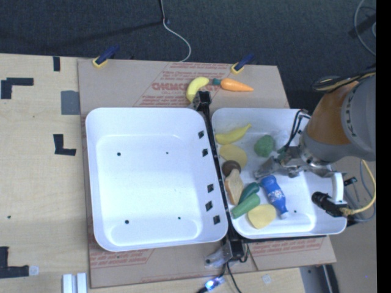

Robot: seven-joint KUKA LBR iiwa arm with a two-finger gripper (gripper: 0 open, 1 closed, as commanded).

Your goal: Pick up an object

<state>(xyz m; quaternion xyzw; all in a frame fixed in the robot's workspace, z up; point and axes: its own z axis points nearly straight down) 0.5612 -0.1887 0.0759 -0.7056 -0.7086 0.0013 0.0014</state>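
Two shallow white bins sit side by side on a cardboard sheet (122, 84). The left bin (146, 179) has a bare floor. The right bin (305, 224) contains a banana (232, 133), a green ball (264, 144), a blue bottle (274, 195), a green pepper (245, 199) and a yellow piece (261, 216). The gripper (272, 163) hangs over the right bin, just above the blue bottle. A carrot (235, 85) and a second banana (197, 88) lie on the cardboard beyond the bins.

Two white bins (98, 133) are sitting on brown cardboard (122, 84) printed with red lettering. A blue bottle (274, 195) with a white label is lying among a yellow banana (233, 133), a green pepper (245, 199) and a yellow lemon (261, 215), while an orange carrot (236, 85) is showing outside. The grey arm (360, 127) is wearing an orange band (327, 124).
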